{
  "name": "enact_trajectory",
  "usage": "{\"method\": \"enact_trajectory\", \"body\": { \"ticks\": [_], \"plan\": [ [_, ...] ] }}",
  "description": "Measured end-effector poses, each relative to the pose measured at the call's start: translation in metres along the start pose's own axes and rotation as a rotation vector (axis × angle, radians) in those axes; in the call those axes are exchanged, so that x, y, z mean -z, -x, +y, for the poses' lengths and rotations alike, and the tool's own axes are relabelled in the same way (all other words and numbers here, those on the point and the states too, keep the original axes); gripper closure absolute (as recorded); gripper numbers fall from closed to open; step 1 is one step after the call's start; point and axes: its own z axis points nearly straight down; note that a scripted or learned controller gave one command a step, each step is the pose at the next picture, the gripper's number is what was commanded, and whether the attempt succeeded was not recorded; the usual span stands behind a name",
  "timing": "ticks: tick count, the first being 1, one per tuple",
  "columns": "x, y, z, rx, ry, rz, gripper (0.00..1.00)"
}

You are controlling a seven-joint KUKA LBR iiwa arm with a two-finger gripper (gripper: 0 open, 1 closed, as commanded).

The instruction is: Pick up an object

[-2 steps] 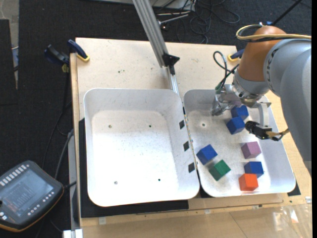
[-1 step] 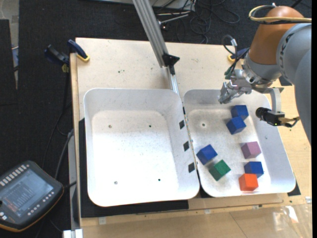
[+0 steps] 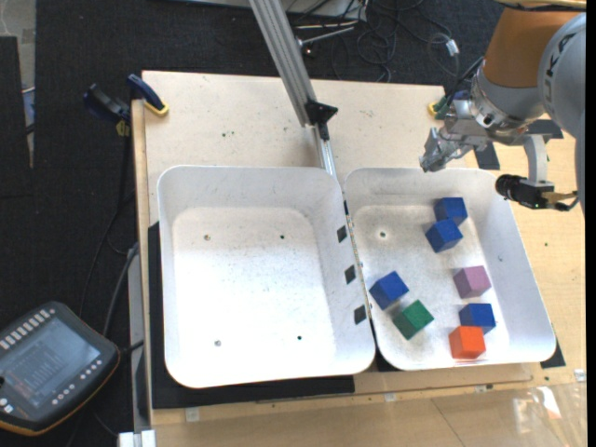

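Seven small blocks lie in the right bin (image 3: pixel 521 250), all resting on its white floor. Farthest back are two blue cubes: one (image 3: pixel 451 209) near the far right part of the bin, and a second (image 3: pixel 444 236) just in front of it, touching or nearly touching it. A pale purple cube (image 3: pixel 472 280) sits nearer, toward the bin's right wall. On the left side of this bin a third blue cube (image 3: pixel 388 289) lies close to the dividing rim, with a green cube (image 3: pixel 413 318) just beside it on the near right. At the near right, a fourth blue cube (image 3: pixel 477 316) sits just behind an orange cube (image 3: pixel 467 342), the two touching or almost so.

The left bin (image 3: pixel 186 203) shows a speckled white floor.

The gripper (image 3: pixel 436 159) hangs above the far rim of the right bin, well apart from every block and holding none of them. Whether it is wide or narrow I cannot tell, since the tool end is small and blurred. Above it the arm's orange band (image 3: pixel 521 35) shows at the top right.

A teach pendant (image 3: pixel 47 366) lies at the near left, off the bench.
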Motion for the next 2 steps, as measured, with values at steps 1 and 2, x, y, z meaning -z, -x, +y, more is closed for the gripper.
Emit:
{"method": "enact_trajectory", "body": {
  "ticks": [1,2],
  "plan": [
    [0.004,0.0,0.001,-0.002,-0.006,0.001,1.0],
    [0.015,-0.04,-0.034,0.001,-0.01,0.002,1.0]
  ]
}}
